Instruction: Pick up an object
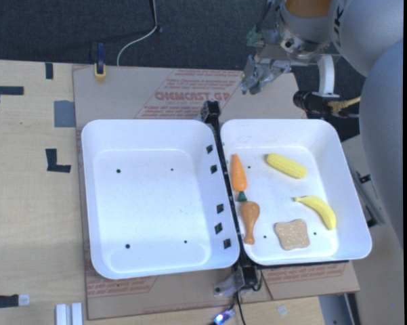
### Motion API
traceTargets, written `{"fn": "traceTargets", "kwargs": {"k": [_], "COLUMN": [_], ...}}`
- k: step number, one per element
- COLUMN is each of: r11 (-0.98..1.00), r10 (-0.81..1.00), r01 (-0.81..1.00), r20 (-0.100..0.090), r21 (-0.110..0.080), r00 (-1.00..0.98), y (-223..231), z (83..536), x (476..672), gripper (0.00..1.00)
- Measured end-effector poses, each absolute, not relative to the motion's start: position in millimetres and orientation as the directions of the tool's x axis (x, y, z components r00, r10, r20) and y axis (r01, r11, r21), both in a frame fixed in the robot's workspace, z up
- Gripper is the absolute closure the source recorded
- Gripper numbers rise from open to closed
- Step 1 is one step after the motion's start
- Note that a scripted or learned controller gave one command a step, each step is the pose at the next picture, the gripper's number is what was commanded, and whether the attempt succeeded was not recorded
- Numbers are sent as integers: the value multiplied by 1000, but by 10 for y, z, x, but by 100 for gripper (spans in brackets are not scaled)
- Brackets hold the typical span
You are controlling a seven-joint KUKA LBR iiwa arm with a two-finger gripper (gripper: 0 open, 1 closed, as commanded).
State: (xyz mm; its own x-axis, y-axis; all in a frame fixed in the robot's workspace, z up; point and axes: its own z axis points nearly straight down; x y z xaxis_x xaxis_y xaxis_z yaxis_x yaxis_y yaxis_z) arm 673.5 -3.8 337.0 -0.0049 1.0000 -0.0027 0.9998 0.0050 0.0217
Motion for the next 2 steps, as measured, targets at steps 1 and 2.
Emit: {"fn": "traceTargets", "kwargs": {"k": [1, 2], "r11": [5, 5], "r10": [1000, 1000], "r01": [1000, 1000], "r20": [1, 0], "r21": [-2, -13], "r00": [-5, -5], "y": [390, 898], "z": [3340, 2592], "x": [6192, 5565], "gripper": [100, 100]}}
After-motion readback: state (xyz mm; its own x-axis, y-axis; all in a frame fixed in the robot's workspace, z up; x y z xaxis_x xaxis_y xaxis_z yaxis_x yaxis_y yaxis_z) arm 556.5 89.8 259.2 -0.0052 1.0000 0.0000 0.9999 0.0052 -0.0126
